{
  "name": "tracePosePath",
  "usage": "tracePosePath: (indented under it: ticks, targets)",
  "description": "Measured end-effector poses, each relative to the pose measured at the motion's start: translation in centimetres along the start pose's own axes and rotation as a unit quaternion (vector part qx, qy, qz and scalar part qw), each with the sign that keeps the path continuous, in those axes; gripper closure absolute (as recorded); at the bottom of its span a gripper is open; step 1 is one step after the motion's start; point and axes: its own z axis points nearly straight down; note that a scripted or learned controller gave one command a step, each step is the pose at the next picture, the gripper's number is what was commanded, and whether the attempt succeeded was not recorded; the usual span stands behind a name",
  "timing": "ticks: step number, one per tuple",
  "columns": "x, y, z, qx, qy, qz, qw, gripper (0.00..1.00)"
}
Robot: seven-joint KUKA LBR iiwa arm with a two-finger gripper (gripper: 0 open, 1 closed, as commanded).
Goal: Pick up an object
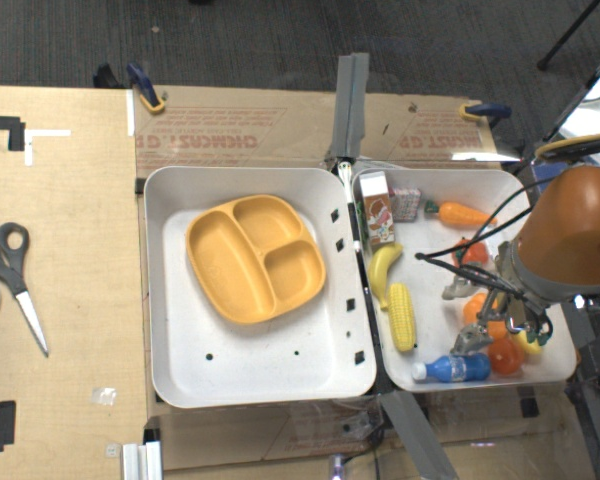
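Hovering pincer (492,323) over orange toys (502,353), grip unclear, arm (570,233) hiding bin (450,173) corner

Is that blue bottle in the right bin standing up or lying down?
Lying down. The blue bottle rests on its side along the near wall of the right bin, white cap pointing left, just below the gripper.

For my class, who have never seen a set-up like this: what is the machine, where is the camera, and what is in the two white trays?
One fixed camera looks down at a slant. The robot arm, grey and orange, reaches in from the right. Its end effector hangs low over the right bin, among toy food: a banana, corn cob, carrot, small carton and blue bottle. I cannot tell whether it holds anything. The left bin holds a yellow divided plate. Scissors lie on the bench.
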Motion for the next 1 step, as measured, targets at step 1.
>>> tracePosePath:
  ticks: [1]
  targets:
    - [0.26,0.07,-0.69,-0.001,0.008,-0.001,1.0000,1.00]
